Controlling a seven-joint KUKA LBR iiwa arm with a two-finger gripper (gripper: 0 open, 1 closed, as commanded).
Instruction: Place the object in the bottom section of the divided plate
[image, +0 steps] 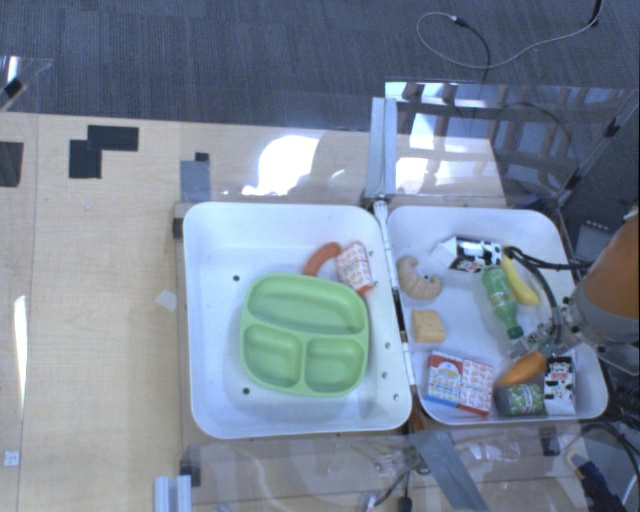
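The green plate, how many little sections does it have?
3. The green plate has one long section across its far side and two smaller ones, left and right, on its near side.

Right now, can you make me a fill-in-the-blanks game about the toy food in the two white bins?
1. The divided plate in the left bin is colored ____.
2. The plate is split into ____ sections.
3. The banana lies in the ____ bin.
4. The sausage lies just outside the plate, in the ____ bin.

Missing words: green; three; right; left
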